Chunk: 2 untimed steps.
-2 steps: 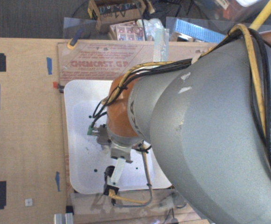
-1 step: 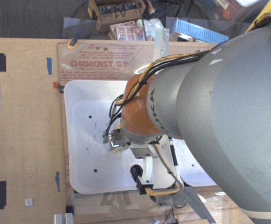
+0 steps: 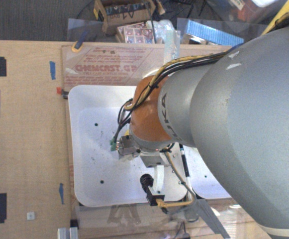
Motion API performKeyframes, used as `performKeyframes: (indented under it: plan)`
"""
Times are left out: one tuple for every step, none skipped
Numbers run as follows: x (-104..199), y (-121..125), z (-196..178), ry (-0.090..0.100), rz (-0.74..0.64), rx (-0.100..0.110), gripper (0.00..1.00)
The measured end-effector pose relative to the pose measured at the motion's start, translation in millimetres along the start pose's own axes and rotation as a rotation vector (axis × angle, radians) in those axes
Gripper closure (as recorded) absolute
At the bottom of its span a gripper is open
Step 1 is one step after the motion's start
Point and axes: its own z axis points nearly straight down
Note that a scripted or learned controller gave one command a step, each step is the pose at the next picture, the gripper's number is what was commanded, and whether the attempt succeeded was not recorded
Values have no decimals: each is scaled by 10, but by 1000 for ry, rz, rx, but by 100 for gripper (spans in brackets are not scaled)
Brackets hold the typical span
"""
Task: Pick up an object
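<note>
Camera view: the grey arm [image 3: 234, 118] with its orange band [image 3: 146, 113] hangs low over the left white bin [image 3: 92, 148], a smooth, hard plastic tray on the plywood counter [image 3: 25, 133]. The pincer [image 3: 129, 151] sits under the wrist, and its state cannot be told. No object to pick is discernible beneath it, so weight, stiffness and grip point can't be judged.

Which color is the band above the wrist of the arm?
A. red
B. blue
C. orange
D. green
C: the band above the wrist is orange, sitting between the grey arm and the wrist over the white bin.
</note>
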Motion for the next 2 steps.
performKeyframes:
  plan:
    - [-10, 7, -97, 0, 4, -2, 100]
    - [-21, 15, -193, 0, 8, -4, 100]
